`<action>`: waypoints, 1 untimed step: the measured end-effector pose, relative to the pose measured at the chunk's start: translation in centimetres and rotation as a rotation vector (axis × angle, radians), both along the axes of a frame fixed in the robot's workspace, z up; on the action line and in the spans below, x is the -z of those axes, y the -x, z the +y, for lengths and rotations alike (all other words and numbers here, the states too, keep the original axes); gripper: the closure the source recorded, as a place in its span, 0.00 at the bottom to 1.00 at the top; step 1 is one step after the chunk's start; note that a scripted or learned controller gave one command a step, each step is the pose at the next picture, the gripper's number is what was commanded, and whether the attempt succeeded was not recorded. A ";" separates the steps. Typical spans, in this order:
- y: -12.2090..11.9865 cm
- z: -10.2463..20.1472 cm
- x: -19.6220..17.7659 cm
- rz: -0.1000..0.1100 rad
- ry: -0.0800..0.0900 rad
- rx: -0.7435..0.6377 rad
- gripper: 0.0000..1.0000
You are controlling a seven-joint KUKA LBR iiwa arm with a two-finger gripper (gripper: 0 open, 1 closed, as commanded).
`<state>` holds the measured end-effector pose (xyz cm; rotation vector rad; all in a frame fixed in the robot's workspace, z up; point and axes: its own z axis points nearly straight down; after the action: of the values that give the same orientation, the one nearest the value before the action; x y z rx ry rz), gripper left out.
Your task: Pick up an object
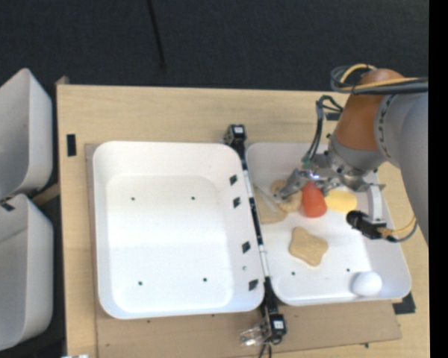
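Over the right white bin, the gripper hangs beside a red cone-shaped object, its grip impossible to tell.

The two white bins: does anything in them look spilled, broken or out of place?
Nothing stands out. The right bin holds a red object, a yellow one, a tan cookie-like piece and a white ball, all lying loose and apart from spills or damage.
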<state>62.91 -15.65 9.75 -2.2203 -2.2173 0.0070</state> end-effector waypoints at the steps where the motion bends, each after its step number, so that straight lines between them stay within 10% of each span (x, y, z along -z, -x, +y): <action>1: -0.3 -0.1 -1.5 -0.009 0.001 0.003 1.00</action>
<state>63.22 -15.75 11.22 -2.2280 -2.2191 -0.0025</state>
